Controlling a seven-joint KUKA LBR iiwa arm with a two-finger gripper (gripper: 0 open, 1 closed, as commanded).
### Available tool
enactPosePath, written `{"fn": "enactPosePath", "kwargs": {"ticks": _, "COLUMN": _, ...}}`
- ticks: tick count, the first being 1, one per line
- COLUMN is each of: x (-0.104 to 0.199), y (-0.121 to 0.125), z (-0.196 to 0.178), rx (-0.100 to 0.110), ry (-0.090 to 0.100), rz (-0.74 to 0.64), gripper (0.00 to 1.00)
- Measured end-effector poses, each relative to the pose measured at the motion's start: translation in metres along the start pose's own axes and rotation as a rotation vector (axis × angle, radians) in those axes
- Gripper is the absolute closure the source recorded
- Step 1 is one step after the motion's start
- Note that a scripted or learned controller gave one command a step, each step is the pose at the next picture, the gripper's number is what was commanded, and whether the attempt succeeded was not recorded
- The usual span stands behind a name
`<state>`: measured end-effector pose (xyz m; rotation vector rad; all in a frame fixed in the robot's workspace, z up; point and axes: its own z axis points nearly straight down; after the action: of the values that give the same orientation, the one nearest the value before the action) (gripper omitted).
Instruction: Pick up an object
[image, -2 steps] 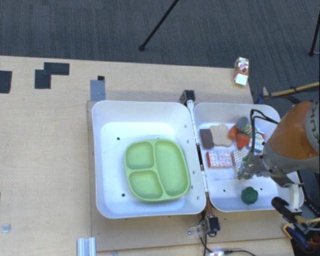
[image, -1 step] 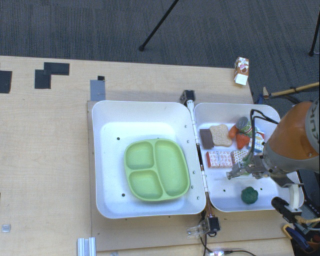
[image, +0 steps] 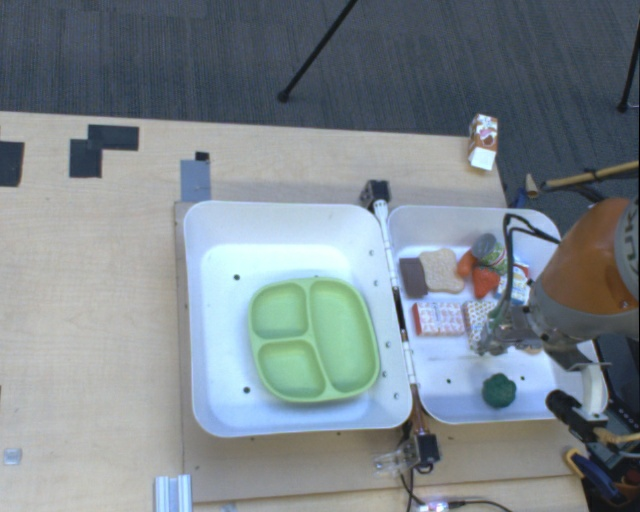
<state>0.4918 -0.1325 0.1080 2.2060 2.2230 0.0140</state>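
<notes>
The right bin (image: 440, 395) holds several small items: a dark brown block (image: 412, 275), a tan bread-like piece (image: 441, 270), a red-and-white patterned packet (image: 440, 319), orange-red pieces (image: 477, 275), a grey lump (image: 487, 246) and a green broccoli-like ball (image: 499, 391). My gripper (image: 489, 338) reaches down from the right into the middle of this bin, beside the patterned packet and above the green ball. The wrist and orange band (image: 598, 272) hide the items under it.
The left bin (image: 215, 300) holds a light green divided plate (image: 313, 340). A small red-and-white carton (image: 483, 141) lies on the bench beyond the right bin. Cables and clips sit at the bins' front edge (image: 415, 455).
</notes>
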Motion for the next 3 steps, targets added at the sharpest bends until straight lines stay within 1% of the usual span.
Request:
{"fn": "enactPosePath", "kwargs": {"ticks": 1, "x": 0.0, "y": 0.0, "z": 0.0, "rx": 0.0, "ry": 0.0, "rz": 0.0, "gripper": 0.0}}
{"fn": "enactPosePath", "kwargs": {"ticks": 2, "x": 0.049, "y": -0.003, "z": 0.021, "rx": 0.005, "ry": -0.001, "rz": 0.005, "gripper": 0.0}}
{"fn": "enactPosePath", "kwargs": {"ticks": 3, "x": 0.049, "y": -0.001, "z": 0.01, "rx": 0.0, "ry": 0.0, "rz": 0.003, "gripper": 1.0}}
